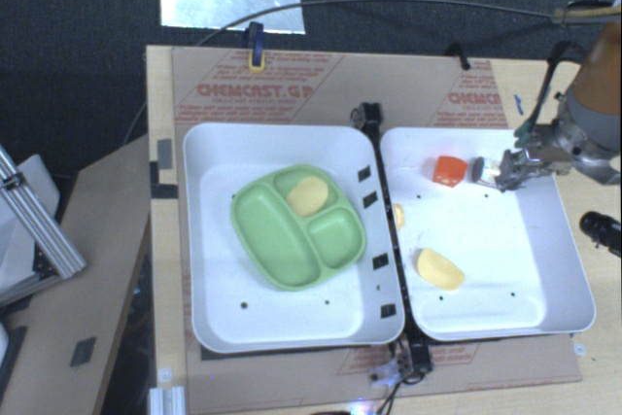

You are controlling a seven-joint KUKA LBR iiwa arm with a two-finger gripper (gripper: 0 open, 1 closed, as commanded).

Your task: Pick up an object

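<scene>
An orange-red block (449, 171) lies near the back of the right bin (544, 306). A yellow lump (440, 268) rests nearer the front of that bin, and a tiny yellow bit (398, 215) sits by its left wall. In the left bin (219, 306) a green divided plate (292, 228) carries another yellow piece (309, 196) in its upper compartment. My gripper (503, 171) hovers just right of the orange-red block, low over the right bin, with nothing visibly held.
A row of black clips (374, 209) runs along the divider between the bins. A cardboard sheet (292, 83) lies under both bins. A cable (408, 5) arcs across the back. An aluminium frame (39, 219) stands at the left.
</scene>
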